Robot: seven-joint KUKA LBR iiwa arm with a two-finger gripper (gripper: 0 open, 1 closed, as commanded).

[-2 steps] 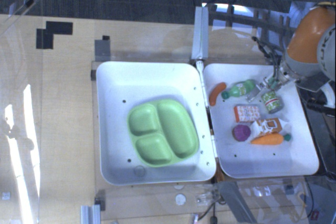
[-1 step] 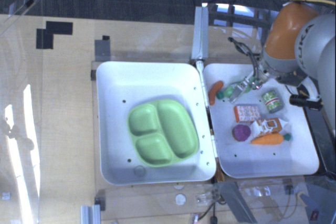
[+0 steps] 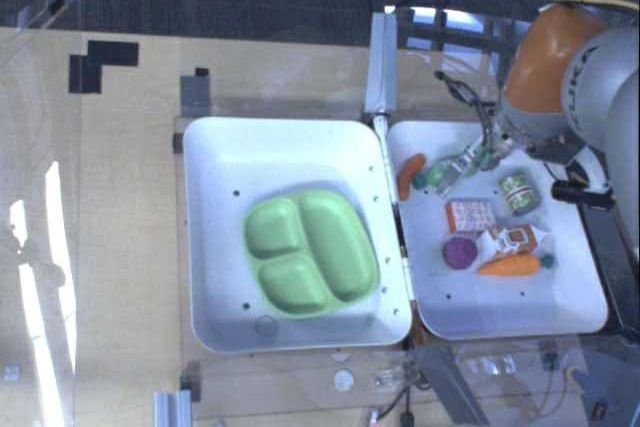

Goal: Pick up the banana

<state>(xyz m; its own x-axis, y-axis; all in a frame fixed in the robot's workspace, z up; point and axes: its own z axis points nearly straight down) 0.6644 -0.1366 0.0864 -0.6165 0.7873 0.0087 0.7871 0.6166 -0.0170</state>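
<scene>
The pincer, open or closed one cannot tell, hangs low over the right bin just beside a green item, and no shape among the bin's things can be told for the banana.

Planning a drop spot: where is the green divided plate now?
In the camera view, the green divided plate lies centred in the left white bin, left of the purple ball.

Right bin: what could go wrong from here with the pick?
1. The pincer hangs close to a green item and an orange-red piece by the left wall of the right bin; it might take or knock one of those instead.
2. The can, red box and purple ball lie tightly grouped, so a descent there may bump neighbours.
</scene>
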